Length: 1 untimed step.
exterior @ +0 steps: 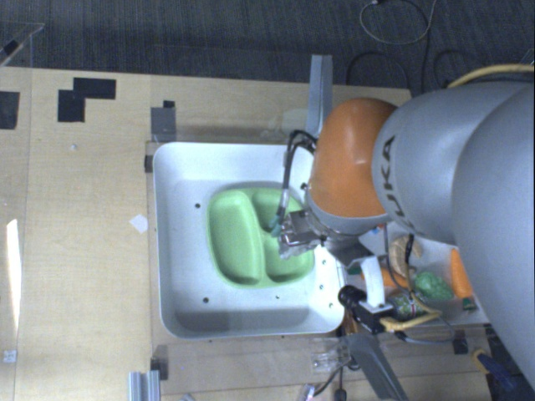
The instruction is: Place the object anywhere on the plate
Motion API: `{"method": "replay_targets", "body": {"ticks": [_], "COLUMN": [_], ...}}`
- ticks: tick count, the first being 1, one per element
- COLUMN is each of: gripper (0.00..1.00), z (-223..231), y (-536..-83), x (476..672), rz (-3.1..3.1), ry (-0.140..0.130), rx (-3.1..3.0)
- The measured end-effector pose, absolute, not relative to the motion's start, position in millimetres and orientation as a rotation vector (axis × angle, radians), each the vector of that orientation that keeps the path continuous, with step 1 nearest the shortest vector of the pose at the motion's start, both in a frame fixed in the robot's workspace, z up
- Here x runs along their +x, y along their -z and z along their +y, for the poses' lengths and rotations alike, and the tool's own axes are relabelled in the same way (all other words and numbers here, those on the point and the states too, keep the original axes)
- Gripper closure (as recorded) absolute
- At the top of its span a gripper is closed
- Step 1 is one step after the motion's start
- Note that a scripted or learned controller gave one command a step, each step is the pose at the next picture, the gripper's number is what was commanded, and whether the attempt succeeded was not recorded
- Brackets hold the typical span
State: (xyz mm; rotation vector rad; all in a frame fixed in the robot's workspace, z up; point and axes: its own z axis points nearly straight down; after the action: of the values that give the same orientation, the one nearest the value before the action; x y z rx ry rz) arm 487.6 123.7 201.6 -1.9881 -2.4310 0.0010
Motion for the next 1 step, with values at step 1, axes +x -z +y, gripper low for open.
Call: {"method": "replay_targets", "body": {"ticks": [1], "gripper": [1.00], "z": [106.9], "y": [-217.7], "x": [488.5], "rz": [-2.460], "ry": [0.001], "rx": [-1.956]}}
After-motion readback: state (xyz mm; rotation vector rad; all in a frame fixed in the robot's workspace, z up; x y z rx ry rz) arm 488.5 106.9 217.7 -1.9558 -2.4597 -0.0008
